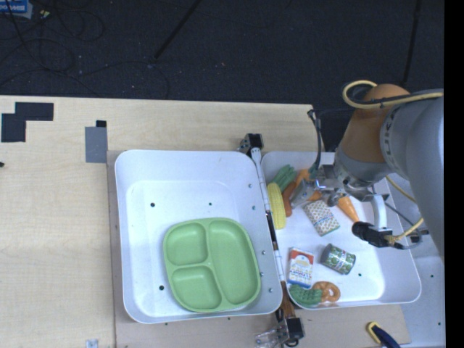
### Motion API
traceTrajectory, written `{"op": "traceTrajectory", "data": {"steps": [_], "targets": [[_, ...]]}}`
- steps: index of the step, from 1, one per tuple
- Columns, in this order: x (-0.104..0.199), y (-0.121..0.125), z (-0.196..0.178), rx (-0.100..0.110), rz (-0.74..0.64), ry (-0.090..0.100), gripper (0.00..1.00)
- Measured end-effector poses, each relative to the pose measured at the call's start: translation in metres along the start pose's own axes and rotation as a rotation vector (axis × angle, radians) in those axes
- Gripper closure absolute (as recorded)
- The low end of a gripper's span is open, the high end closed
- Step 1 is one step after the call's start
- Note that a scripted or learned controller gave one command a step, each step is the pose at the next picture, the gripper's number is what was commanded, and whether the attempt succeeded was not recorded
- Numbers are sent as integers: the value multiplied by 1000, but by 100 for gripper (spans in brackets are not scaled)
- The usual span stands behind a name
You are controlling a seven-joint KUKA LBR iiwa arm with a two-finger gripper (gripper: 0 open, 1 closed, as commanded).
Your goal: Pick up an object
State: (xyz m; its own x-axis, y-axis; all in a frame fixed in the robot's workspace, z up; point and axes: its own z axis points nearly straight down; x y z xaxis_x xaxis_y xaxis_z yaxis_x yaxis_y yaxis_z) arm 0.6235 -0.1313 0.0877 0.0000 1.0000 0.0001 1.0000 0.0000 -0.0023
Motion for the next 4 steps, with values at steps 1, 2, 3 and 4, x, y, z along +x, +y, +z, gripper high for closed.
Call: {"op": "traceTrajectory", "data": {"steps": [1,2,3,4], "targets": [[-45,20,-33,-2,0,0,0],[-39,20,-11,-2,-1,-1,0],[-39,20,-21,1,-3,0,100],[45,20,-117,-1,-1,1,100]]}}
